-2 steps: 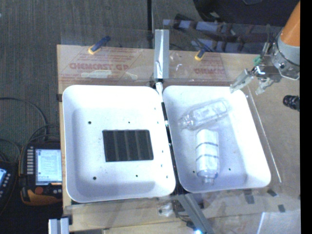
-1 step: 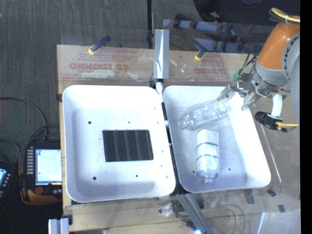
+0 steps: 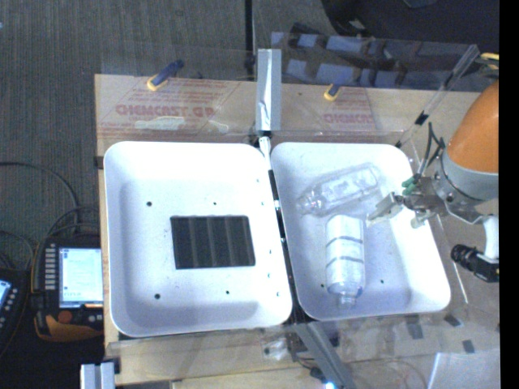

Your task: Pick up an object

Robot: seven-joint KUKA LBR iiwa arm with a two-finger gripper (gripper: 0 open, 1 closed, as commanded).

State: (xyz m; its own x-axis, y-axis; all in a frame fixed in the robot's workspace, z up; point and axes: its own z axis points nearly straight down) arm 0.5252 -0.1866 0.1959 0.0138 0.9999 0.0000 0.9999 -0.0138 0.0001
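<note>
Clear plastic: two see-through bottles lay in the right bin, both on their sides, touching or nearly so near the bin's middle.
Upper bottle [image 3: 340,191]: crinkled, thin-walled, lay at a slant w/ one end toward the bin's far right corner, other end toward the divider.
Lower bottle [image 3: 344,254]: cylinder shape, smoother, w/ a whitish label band around the body; ran approx. front-to-back, narrow neck end pointing to the bin's near edge.
Right bin [image 3: 422,294]: shallow white tray, rounded corners, matte, sloped walls; held the two bottles.
Gripper [image 3: 405,201]: metal w/ a green bit by the wrist, sat at the right bin's right-hand wall, low over the rim, just beside the upper bottle's far end. Nothing seen betw. the fingers. Spread or pressed together: cannot tell, too small & cluttered.
Arm [image 3: 478,140]: rounded orange shell above grey wrist part, came in from the right edge; thin cables ran near it.
Left bin [image 3: 130,177]: same white tray, few small dark dots on the floor.
Dark panel [image 3: 212,241]: flat black rectangle w/ lengthwise ribs, lay in the left bin's middle.
Bench [image 3: 186,108]: brownish board behind the bins, under a clear sheet w/ faint reversed red lettering.
Clamps [image 3: 165,74]: yellow-and-blue, at the board's far edge.
Handheld pendant [image 3: 75,275]: lit screen, orange body, on the floor at left w/ black cables.
</note>
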